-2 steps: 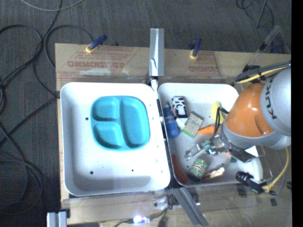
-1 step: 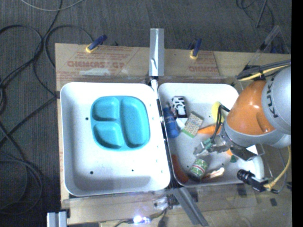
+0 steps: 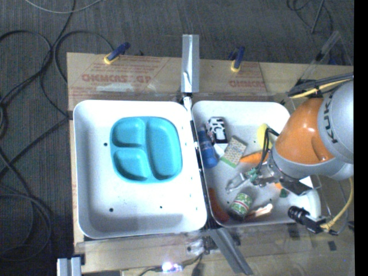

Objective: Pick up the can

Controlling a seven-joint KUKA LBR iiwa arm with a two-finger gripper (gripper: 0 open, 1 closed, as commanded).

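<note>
1. Can (image 3: 242,204): a small green-labelled can lies tilted near the front edge of the right bin (image 3: 279,109), its pale top end turned up toward the arm. Its label print is too small to read.
2. Just above the can, the end effector (image 3: 251,177) hangs low over the right bin, with metal parts pointing left; whether it is open or closed cannot be told from this slanted view, and nothing can be seen gripped in it. It is close to the can but looks apart from it.
3. The arm (image 3: 313,137) comes in from the right; its orange band covers much of the bin's right side, and the grey casing above it shows part of dark lettering, "KU".
4. Other things in the right bin: a blue bottle (image 3: 206,150) lying along the left wall, a black-and-white item (image 3: 217,129) near the back, a small tan gridded packet (image 3: 234,152), a yellow piece (image 3: 261,133) beside the arm, and an orange-red item (image 3: 261,211) just right of the can.
5. The left bin (image 3: 92,206) holds a turquoise divided tray (image 3: 147,148) with three compartments.
6. The tabletop (image 3: 132,76) behind the bins is brown board with faded red print, not legible here, and two blue-and-yellow clamps (image 3: 116,53) at its back edge.
</note>
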